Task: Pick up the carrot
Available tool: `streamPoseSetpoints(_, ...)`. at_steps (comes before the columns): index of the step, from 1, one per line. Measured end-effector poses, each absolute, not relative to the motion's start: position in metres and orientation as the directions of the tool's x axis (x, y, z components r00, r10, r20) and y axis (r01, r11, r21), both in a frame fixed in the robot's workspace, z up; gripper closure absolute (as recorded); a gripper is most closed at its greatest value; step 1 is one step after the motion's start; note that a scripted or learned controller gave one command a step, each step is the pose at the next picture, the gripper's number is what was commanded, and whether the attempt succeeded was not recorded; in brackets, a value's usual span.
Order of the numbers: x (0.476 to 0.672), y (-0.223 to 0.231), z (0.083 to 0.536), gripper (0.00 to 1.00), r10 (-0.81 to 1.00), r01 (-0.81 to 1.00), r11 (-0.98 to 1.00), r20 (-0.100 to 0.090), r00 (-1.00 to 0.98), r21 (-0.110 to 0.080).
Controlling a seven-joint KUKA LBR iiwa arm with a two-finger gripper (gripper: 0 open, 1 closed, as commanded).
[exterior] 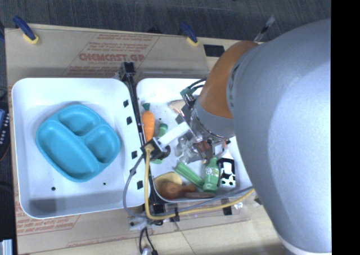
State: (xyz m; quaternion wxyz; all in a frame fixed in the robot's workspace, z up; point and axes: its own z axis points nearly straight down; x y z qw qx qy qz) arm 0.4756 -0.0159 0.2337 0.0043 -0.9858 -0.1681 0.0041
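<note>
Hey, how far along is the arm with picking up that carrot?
Nothing looks done yet: the carrot lies in the right bin, against its left wall. In hand: the arm reaches over that bin, with the gripper low among the other items, to the carrot's right. Left: grasping and lifting the carrot.

The carrot [148, 125] is a small orange one, smooth and tapered, with a bit of green at its far tip. It lies flat in the right bin [163, 88], close against that bin's left wall and running roughly along it, nearer the far left corner than the near edge.
</note>
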Motion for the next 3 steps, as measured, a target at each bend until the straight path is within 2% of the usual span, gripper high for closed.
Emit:
streamPoseSetpoints(1,0.476,0.073,0.257,1.00,0.262,0.262,-0.965,-0.007,0.965,-0.006)
streamPoseSetpoints(2,0.481,0.133,0.276,1.00,0.295,0.295,-0.956,-0.006,0.956,-0.004)
streamPoseSetpoints(3,0.486,0.093,0.189,1.00,0.311,0.311,-0.950,-0.014,0.950,-0.007)
